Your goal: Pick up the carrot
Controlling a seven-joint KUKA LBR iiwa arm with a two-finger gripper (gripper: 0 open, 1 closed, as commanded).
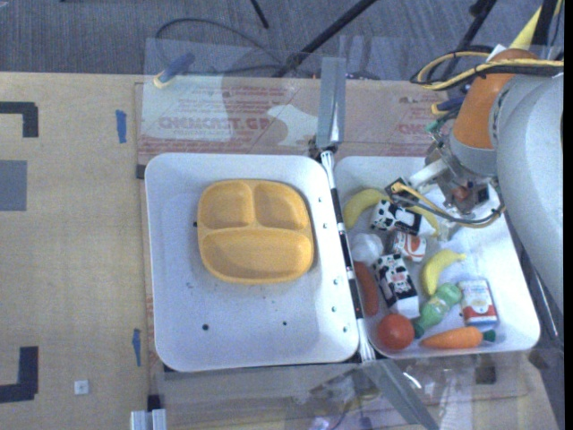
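**Camera view: carrot lies at the near edge of the right bin, gripper well apart at the far end**

The carrot [452, 338] lies flat on its side in the right bin [515, 276], along the near wall and close to the near right corner, with its long axis running roughly left to right. A red tomato [394, 331] sits just beside its left end. A green bottle-shaped toy [436, 307] lies just above the carrot, and a small red and white carton [477, 301] stands just above its right end. Nothing lies on top of the carrot.

The gripper [455, 197] hangs over the far part of the same bin, below the arm's orange band, well apart from the carrot. Whether it is released or clenched cannot be told from this slant, and nothing can be seen held in it.

Farther up the right bin lie a small yellow banana [440, 267], a larger banana [361, 204] near the far left corner, two black and white cow-patterned toys [395, 277] and [384, 213], and a red sausage [366, 287] along the left wall.

The left bin [170, 267] holds a yellow divided plate [255, 231], set upright with its three compartments facing up, a little toward the far side of the bin.
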